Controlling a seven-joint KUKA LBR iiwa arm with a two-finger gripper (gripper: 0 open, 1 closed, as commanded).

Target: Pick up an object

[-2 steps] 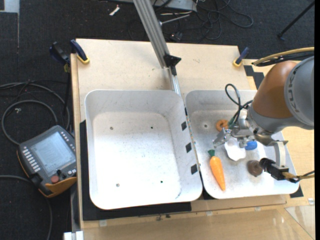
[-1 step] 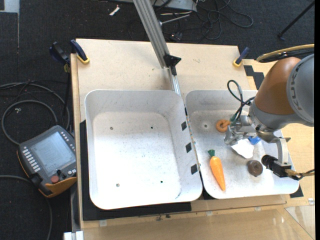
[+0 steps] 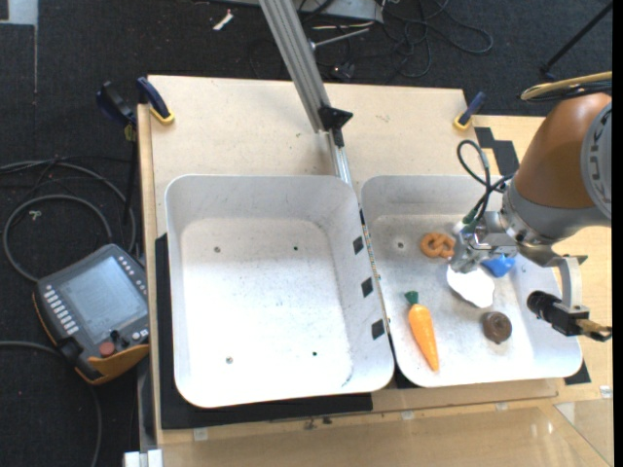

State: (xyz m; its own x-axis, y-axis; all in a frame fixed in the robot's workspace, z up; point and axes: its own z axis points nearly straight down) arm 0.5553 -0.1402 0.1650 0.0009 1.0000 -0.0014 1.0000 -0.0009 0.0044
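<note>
The gripper (image 3: 474, 253) hangs in the right bin (image 3: 389, 202), whether wide or narrow cannot be told, crowded by a pretzel (image 3: 437, 245), white piece (image 3: 473, 287), blue piece (image 3: 500, 265); carrot (image 3: 422, 331) and brown disc (image 3: 496, 327) lie nearer the front.

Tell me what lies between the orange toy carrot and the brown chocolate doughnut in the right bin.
In the camera view, only bare white bin floor separates the orange toy carrot from the brown chocolate doughnut. A flat white piece lies just above that stretch, toward the end effector.

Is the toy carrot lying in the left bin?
No, the carrot lies in the right bin, near its front-left part.
</note>
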